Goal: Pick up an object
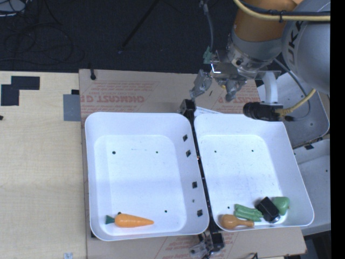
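Down in the left bin (97, 144), at roughly seven o'clock of its floor, a toy carrot (132, 220) lies flat, orange body pointing toward three o'clock with its green top at the nine o'clock end, close to the near wall and well apart from everything else. Over in the right bin (302, 193), the other candidates crowd the five o'clock corner: a green bean pod (248, 212) lies just above a tan, pear-like piece (234, 222), a black block (268, 209) sits tilted right beside them, touching or nearly so, and a green rounded item (281, 203) pokes out at the block's two o'clock side. And the gripper (216, 89) is nowhere near any of it: it hangs high at the twelve o'clock end of the scene, above the bare cardboard sheet (140, 93) past the bins' far rims, just about over the seam between the two bins. The jaws stand spread apart, released, nothing between them. Above them sits the grey wrist with its orange band (259, 20), the arm coming in from three o'clock. The light wooden table (38, 166) stretches out at nine o'clock of the bins.
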Tool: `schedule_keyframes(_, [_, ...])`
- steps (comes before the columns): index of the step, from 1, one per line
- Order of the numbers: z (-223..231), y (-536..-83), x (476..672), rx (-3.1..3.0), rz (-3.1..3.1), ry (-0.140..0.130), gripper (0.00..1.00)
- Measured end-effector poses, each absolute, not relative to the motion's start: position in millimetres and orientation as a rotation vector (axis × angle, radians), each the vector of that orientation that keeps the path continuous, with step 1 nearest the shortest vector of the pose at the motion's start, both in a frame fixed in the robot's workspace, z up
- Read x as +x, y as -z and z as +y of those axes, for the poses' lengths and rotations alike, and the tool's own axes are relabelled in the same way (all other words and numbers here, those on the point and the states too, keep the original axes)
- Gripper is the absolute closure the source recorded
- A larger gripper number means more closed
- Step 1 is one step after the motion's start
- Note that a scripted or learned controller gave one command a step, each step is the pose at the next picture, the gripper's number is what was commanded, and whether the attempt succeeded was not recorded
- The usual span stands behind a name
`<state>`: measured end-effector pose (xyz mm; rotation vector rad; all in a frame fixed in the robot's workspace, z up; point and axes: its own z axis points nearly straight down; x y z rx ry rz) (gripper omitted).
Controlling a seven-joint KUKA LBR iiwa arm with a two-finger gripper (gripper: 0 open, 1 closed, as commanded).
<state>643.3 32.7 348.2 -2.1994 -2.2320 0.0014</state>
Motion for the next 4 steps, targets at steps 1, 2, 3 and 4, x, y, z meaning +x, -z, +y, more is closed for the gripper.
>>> schedule_keyframes(1, [23.6,-359.8,643.9,-2.213,-2.225,-0.007,1.00])
schedule_keyframes(2, [-34.6,-333.0,596.0,-2.225,-2.211,-0.011,1.00])
schedule_keyframes(3, [-55.9,-318.4,565.1,-2.221,-2.215,-0.008,1.00])
schedule_keyframes(4, [-18.1,-356.5,563.7,-2.217,-2.226,0.002,1.00])
